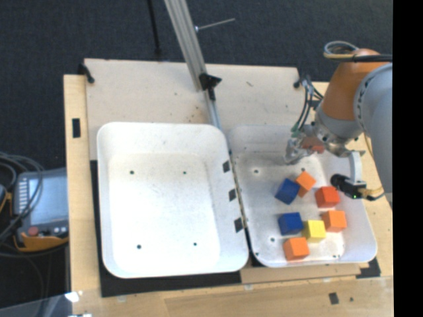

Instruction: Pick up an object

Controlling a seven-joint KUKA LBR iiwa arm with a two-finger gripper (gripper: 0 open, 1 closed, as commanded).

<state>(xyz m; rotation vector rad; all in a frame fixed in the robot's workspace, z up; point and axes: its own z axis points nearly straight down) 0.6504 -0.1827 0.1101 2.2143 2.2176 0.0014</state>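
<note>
Blocks lie clustered in the right bin (264, 144), the likely source for a pick, since the left bin (165, 137) beside it shows just bare white floor with a few dark specks. Seven small blocks can be counted: two blue, one upper blue block (287, 191) and one lower blue block (290, 223); one yellow block (314, 229); one red block (327, 196); and three orange, an upper orange block (305, 181) touching the upper blue one, a right orange block (335, 220) just beside the yellow, and a front orange block (296, 247). They sit loosely scattered, some touching, none stacked. One grey arm with an orange band (347, 88) reaches in from the right and hangs over the far side of the right bin, its gripper (295, 148) pointing down near the bin's back wall, apart from the cluster and nearest the upper orange block. How wide its fingers stand cannot be told at this size, and no block shows between them. Judging from this, the pick is not yet made and any block remains a candidate. A slanted metal rail (188, 35) crosses the bench (165, 84) behind both bins.
</note>
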